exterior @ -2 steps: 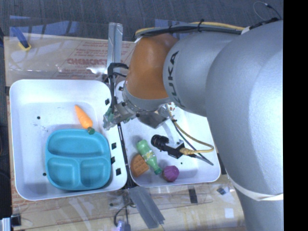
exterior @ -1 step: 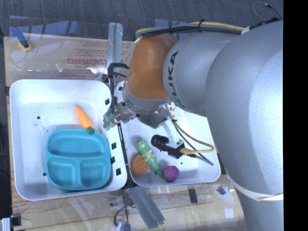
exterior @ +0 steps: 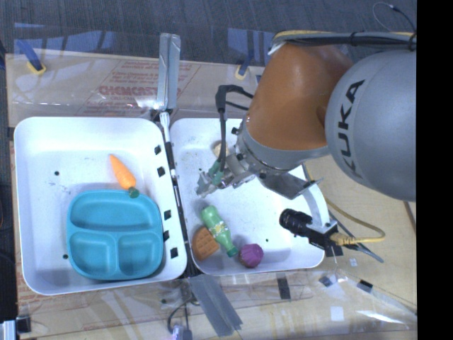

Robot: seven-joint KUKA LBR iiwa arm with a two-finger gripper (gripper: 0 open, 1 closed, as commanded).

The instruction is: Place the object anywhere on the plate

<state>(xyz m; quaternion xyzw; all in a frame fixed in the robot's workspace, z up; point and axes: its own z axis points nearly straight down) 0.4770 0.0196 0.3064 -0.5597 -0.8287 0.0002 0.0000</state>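
Altogether, one carrot beside one blue plate; three items in right bin; hand grip unreadable.

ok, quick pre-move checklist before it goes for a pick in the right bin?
1. Plate in the left bin, flat, compartments free: ok.
2. Carrot lies in the left bin at the plate's top edge, not on it: ok, but it may crowd a drop near that edge.
3. Candidates in the right bin: green bottle, brown cookie and purple ball, clustered near the front wall: not ok for a clean single pick.
4. Gripper sits above the bottle: ok.
5. Jaws' state: cannot tell.
6. Anything held: cannot tell.
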